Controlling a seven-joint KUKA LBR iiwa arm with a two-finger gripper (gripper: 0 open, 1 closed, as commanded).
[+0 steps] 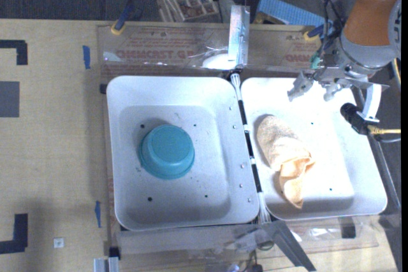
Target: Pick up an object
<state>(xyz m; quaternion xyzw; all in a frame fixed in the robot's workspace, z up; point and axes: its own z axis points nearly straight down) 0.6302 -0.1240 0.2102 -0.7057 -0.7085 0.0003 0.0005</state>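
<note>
Jaws (313,91): seen above the far right part of the right bin, spread apart with a clear gap between the two fingers; nothing is held between them.
Arm (373,22): grey with an orange band, entered from the right; the wrist is seen just right of and above the jaws.
Right bin (370,194): white and shallow; its far edge lies just behind the jaws, and most of its floor is spread out below and in front of them.
Cloth (284,150): a crumpled tan and orange piece, lying on the floor of the right bin, in front of the jaws and slightly to their left, apart from them and not touched. Its speckled tan end is turned toward the jaws; its orange folds are turned away.
Left bin (121,99): white, set side by side with the right bin, well to the left of the jaws.
Bowl (167,151): teal and round, set in the middle of the left bin, well apart from the jaws, to their left and nearer the camera. Whether it stands upright or upturned cannot be told.
Desk (44,156): light wood, seen under both bins and stretched out far left of the jaws.
</note>
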